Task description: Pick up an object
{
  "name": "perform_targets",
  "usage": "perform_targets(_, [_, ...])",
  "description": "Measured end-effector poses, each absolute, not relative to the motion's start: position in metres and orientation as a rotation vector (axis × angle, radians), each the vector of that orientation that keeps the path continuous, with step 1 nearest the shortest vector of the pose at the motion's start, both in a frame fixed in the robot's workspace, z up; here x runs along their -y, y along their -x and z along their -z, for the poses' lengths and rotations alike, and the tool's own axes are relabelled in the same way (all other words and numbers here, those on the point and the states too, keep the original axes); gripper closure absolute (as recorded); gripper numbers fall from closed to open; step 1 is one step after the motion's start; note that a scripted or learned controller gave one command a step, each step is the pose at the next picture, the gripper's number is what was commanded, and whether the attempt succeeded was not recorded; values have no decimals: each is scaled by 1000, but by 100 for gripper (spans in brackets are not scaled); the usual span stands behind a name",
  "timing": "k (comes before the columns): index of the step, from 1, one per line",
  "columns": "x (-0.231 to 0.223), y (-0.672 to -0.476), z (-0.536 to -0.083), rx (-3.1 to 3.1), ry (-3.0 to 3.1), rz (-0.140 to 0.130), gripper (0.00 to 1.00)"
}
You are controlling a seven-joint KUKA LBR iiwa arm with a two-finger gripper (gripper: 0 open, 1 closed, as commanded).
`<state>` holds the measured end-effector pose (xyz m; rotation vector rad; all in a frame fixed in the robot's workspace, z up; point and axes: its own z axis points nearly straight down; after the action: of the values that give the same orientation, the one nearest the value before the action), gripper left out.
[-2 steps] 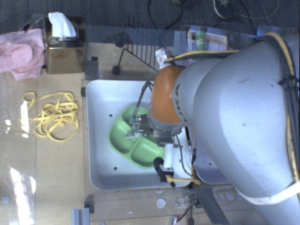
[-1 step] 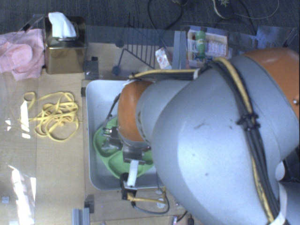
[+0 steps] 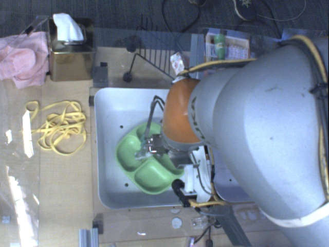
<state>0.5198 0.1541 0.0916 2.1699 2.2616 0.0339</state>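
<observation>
Cloth (image 3: 21, 60), pink and crumpled, lies far left beside a tissue box (image 3: 69, 48), with loose yellow cord (image 3: 57, 126) below; we judge these as clutter outside the work. In the left bin (image 3: 110, 153) sits the green divided tray (image 3: 146, 161), likely the pick target. The gripper (image 3: 146, 147) hangs over its middle; we cannot tell its state. No writing is legible to us.

Single fixed camera, above the bench (image 3: 56, 189), angled downward, white bins (image 3: 108, 138) mid-frame, arm (image 3: 257, 127) close
</observation>
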Motion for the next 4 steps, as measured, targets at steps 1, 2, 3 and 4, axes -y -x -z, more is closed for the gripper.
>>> perform_targets(1, [-141,-561,-127,-2266,-2172,-7,0])
perform_targets(2, [-177,-531,-91,-2266,-2157,-21,0])
perform_targets(3, [-85,-487,-185,-2186,-2254,-5,0])
perform_targets(4, [-169,-512,-171,-2242,-2200,-3,0])
